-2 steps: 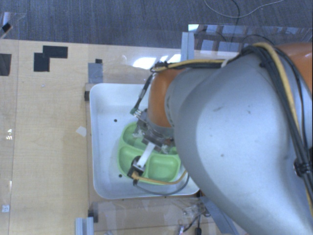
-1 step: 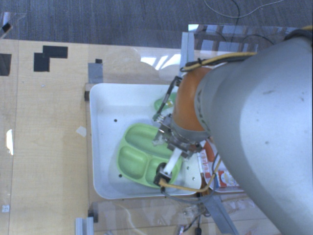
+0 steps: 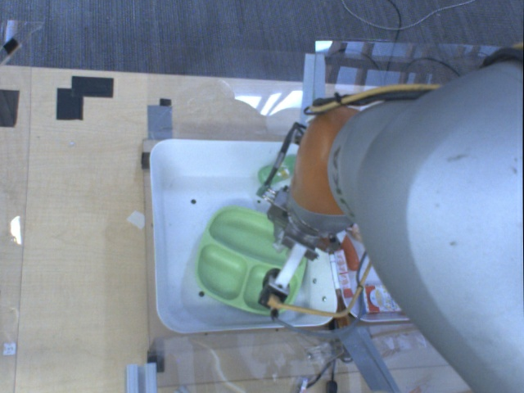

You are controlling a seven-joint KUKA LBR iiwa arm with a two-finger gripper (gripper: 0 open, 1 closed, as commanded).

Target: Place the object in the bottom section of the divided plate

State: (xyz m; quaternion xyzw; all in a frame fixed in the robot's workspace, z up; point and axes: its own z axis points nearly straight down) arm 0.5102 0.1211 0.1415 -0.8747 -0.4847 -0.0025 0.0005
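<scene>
Within glossy white bin (image 3: 173, 219) | smooth green divided plate (image 3: 223, 256), rounded compartments | gripper (image 3: 293, 242) likely over it, state: cannot tell

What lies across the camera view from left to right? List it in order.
Black tape marks → left wall of the white bin → green divided plate → arm's orange band → grey arm.
</scene>
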